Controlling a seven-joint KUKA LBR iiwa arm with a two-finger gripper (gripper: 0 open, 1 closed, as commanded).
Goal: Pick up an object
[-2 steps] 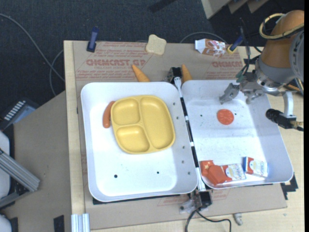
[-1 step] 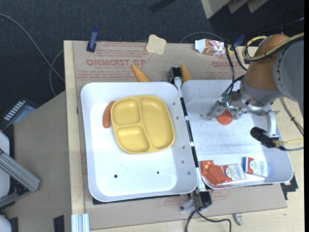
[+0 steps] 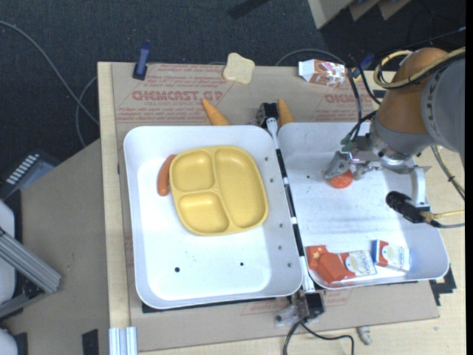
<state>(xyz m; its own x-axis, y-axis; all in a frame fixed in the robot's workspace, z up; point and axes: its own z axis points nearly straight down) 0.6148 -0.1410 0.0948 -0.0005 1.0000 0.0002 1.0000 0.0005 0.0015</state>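
Observation:
In the right bin (image 3: pixel 347 220), my gripper (image 3: pixel 344 166) hangs low over a small red-orange object (image 3: pixel 341 181) near the bin's upper middle. The object lies right under the fingertips, partly covered by them. A red and white carton (image 3: pixel 341 264) and a smaller blue and white carton (image 3: pixel 389 255) lie along the bin's front edge. The left bin (image 3: pixel 148 220) bears a yellow divided plate (image 3: pixel 219 189) with a red sausage (image 3: pixel 163 177) tucked at its left side.
On the bench behind the bins lie a piece of bread (image 3: pixel 238 68), an orange carrot (image 3: pixel 214 112), a small red and white carton (image 3: pixel 324 71) and a blue clip (image 3: pixel 141 59). Cables trail around the arm (image 3: pixel 414 109) at the right.

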